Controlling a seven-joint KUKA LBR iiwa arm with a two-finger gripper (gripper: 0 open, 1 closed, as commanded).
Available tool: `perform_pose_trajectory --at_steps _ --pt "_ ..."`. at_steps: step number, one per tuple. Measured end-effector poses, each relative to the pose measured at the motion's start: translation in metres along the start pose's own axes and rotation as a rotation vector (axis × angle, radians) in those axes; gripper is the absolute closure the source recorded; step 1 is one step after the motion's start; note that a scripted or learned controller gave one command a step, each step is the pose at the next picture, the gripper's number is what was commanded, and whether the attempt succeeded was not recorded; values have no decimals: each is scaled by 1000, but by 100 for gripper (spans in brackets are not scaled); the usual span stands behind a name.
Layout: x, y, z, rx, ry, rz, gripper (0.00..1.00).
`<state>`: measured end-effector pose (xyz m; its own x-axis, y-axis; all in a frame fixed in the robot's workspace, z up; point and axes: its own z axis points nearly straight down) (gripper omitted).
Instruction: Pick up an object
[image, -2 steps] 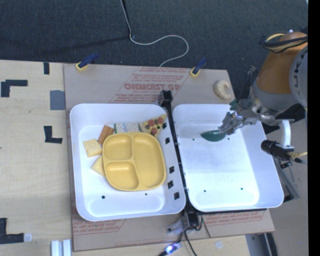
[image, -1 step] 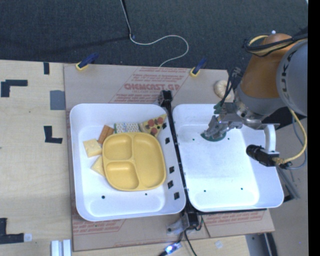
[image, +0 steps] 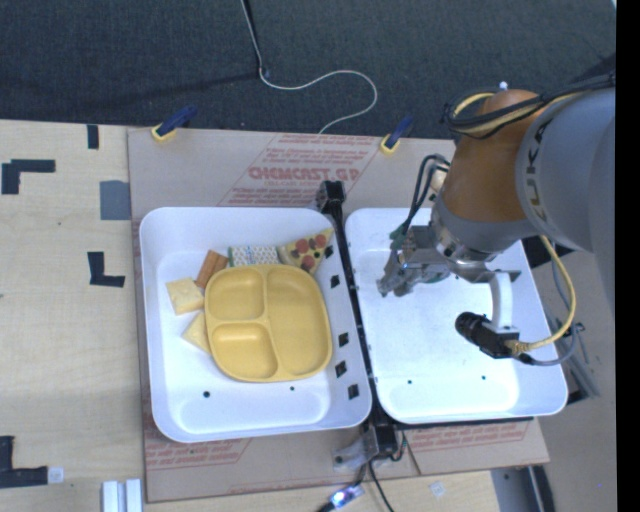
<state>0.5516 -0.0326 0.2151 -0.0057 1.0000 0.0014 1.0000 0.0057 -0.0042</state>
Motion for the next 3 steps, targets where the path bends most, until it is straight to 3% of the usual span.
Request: perform_pose_trajectory --at_steps 1,2,3 --pt "46 -14 -3 0 0 -1 100" --pt "79 -48 -17 0 0 1 100" --pt "86 -42 1 0 -3 4 100"
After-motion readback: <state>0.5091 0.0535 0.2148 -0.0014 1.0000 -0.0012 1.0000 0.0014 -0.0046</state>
